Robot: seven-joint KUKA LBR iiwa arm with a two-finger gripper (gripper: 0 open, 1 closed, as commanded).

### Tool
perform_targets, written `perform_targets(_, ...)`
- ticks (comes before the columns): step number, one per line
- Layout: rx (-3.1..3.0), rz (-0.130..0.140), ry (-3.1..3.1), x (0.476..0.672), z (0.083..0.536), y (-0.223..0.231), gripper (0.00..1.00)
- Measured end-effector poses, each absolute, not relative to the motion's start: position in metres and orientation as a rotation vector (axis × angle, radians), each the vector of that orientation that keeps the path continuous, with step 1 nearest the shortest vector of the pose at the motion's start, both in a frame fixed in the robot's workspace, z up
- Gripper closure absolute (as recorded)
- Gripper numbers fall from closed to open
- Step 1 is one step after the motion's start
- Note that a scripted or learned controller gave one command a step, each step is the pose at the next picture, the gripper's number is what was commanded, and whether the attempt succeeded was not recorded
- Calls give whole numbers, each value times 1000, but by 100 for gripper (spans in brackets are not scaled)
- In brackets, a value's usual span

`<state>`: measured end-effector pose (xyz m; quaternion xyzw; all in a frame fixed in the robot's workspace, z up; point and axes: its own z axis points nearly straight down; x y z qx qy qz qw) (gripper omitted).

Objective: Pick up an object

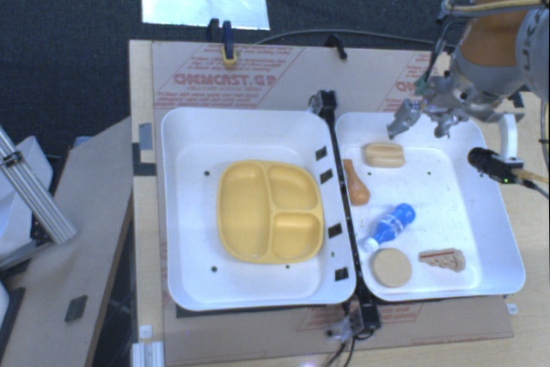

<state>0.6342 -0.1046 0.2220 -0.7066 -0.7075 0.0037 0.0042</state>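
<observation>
My gripper (420, 126) hangs over the far edge of the right bin (481, 211), open, with nothing between its fingers. Just below and left of it lies a tan bread roll (383, 155). An orange-brown drumstick-shaped piece (354, 183) rests along the bin's left wall. A blue bottle with a white cap (392, 224) lies tilted in the middle. Near the front sit a round tan cookie (391, 267) and a brown wedge slice (443, 259).
The left bin (189, 211) holds a yellow divided plate (270, 211). A black divider with clips (337, 185) runs between the bins. A clamp (227, 43) sits at the board's far edge. The arm's orange band (507, 4) rises at the upper right.
</observation>
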Motion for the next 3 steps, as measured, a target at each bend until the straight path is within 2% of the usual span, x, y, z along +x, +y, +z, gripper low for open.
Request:
perform_targets(1, -2219, -1, -2225, 637, 230, -104, 0)
perform_targets(3, -2219, 1, -2224, 651, 133, -108, 0)
